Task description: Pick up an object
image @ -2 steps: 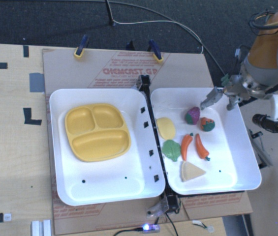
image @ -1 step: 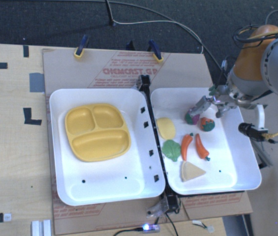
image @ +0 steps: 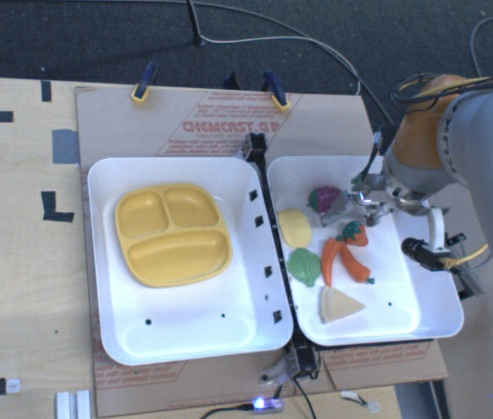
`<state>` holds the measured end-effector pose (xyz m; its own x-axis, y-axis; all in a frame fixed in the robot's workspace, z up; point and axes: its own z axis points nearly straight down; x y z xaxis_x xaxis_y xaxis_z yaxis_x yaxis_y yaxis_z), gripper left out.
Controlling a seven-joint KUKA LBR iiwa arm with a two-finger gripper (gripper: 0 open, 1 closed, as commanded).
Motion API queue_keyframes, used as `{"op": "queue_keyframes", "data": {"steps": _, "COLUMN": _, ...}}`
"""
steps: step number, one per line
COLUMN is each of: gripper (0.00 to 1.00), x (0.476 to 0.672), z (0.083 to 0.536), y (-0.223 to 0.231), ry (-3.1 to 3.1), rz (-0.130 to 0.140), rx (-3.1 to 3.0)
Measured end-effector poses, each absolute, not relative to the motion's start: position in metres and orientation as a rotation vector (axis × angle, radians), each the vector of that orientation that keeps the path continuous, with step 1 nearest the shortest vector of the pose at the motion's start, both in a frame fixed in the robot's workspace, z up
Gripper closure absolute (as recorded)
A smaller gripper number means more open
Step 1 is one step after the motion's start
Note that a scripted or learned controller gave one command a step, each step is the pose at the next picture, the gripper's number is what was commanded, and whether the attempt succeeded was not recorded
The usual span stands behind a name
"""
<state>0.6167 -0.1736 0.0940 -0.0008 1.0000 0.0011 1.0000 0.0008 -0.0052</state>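
Tool (image: 357,206) low in the right bin (image: 421,317) between purple toy (image: 324,199) and carrot (image: 348,253), grip state impossible to tell.

Left bin (image: 106,321): the yellow divided plate (image: 173,233) occupies its upper half; the lower half is open floor. Right bin (image: 438,321): toys crowd the left and centre, namely purple vegetable (image: 323,199), yellow piece (image: 295,228), green broccoli (image: 304,265), two carrots (image: 348,257) and a cream wedge (image: 340,305). Free floor remains along the lower right. The arm (image: 455,147) blocks the upper right approach.
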Motion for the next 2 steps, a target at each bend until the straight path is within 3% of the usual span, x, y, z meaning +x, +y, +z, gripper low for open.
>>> {"op": "queue_keyframes", "data": {"steps": 1, "gripper": 1.00, "x": 0.618, "z": 0.107, "y": -0.174, "ry": -2.223, "rz": 0.000, "rx": -2.220}}
{"op": "queue_keyframes", "data": {"steps": 2, "gripper": 1.00, "x": 0.615, "z": 0.169, "y": -0.174, "ry": -2.224, "rz": -0.003, "rx": -2.224}}
